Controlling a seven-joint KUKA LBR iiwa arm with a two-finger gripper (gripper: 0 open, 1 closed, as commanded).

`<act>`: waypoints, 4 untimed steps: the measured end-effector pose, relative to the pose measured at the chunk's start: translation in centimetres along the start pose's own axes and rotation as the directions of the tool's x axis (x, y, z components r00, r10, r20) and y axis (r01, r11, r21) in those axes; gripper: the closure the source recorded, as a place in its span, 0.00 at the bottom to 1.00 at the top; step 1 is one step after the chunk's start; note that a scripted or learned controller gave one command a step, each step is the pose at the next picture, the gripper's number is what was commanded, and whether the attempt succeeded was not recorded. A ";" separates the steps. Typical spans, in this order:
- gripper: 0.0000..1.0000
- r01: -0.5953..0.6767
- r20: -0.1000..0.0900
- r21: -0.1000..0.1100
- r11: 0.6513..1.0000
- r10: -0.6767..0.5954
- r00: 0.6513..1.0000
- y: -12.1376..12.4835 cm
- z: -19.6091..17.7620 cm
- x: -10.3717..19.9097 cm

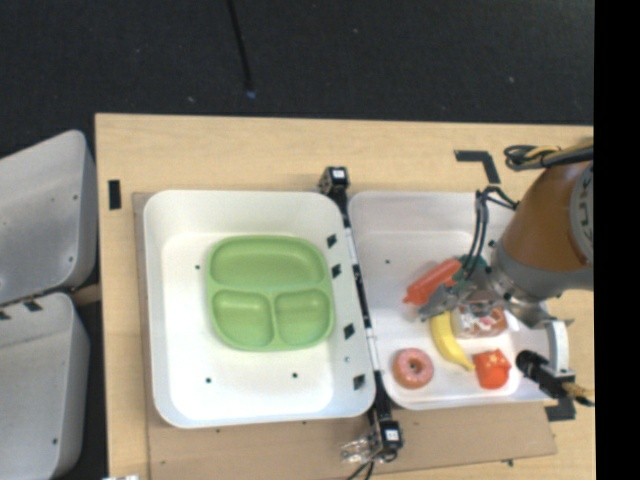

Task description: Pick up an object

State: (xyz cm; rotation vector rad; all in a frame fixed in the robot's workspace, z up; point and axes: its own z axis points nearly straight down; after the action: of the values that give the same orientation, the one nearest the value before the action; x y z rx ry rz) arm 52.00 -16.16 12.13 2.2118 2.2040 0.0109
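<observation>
Two white bins, side by side on the bench (120, 268). Left bin (170, 368): one green divided plate (270, 290), three compartments. Right bin (400, 228): one banana (448, 343), one pink-frosted doughnut (412, 367), one orange-red carrot-like piece (432, 280), one red pepper-like piece (491, 368). One gripper (472, 303), low over the right bin just above the banana; finger state cannot be told. All four items rest on the bin floor.

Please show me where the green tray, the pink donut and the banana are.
green tray (269, 291): camera view, on its top compartment.
pink donut (412, 368): camera view, on its ring.
banana (447, 344): camera view, on its yellow middle.
</observation>
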 end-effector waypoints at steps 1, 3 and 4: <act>1.00 -0.009 0.007 -0.012 1.000 0.009 1.000 0.3 -1.2 -0.4; 1.00 0.006 -0.006 0.012 1.000 -0.006 1.000 0.8 -10.3 -1.0; 1.00 0.010 -0.009 0.016 1.000 -0.010 1.000 2.5 -9.6 3.8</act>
State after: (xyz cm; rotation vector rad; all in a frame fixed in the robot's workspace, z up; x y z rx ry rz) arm 54.32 -12.26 21.72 2.2128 2.2280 0.0031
